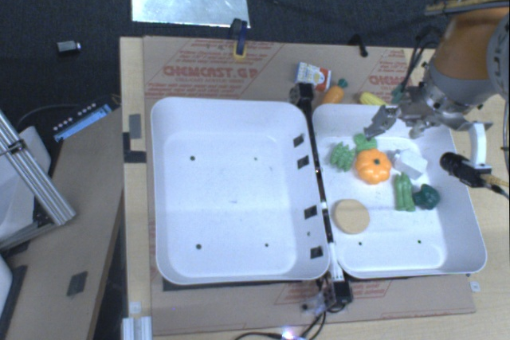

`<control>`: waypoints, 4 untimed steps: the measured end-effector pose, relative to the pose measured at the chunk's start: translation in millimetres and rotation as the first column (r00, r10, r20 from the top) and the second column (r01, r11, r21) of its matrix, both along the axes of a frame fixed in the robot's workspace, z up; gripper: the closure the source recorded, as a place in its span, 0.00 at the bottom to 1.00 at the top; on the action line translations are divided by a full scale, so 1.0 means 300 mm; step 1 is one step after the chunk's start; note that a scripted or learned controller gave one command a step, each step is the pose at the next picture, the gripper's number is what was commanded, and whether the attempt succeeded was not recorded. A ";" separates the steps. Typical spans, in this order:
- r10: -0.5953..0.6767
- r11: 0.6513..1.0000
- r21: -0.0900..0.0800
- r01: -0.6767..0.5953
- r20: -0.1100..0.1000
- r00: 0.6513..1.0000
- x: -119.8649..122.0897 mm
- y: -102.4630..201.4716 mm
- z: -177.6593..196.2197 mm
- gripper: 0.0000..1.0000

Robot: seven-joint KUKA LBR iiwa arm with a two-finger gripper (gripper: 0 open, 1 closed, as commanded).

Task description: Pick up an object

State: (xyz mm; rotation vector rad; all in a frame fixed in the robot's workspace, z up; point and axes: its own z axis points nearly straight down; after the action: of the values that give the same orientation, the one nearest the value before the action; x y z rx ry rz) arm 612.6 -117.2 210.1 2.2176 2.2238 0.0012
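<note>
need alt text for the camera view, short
A grey-and-orange arm reaches in from the right, its hand above the right bin, which holds an orange pumpkin, green toys and a tan disc. The left bin sits beside it.

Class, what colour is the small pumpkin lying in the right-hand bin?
Orange, with a green stem; the pumpkin shows clearly in the camera view.

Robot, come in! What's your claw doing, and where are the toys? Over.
Gripper above right bin, far side, holding nothing. Orange pumpkin just below it, green toys alongside. Tan disc nearer front.
</note>
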 end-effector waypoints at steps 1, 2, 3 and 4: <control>-0.004 1.000 0.002 0.004 -0.010 1.000 -0.145 -0.032 -0.442 0.00; -0.001 1.000 0.000 0.001 0.002 1.000 -0.130 -0.032 -0.383 1.00; 0.014 1.000 0.005 -0.015 0.020 1.000 -0.044 0.369 0.215 1.00; 0.004 1.000 0.000 -0.004 0.010 1.000 0.073 0.365 0.439 1.00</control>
State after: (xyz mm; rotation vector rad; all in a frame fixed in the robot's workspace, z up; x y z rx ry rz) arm 634.3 -7.5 341.8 2.2083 2.2224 0.0127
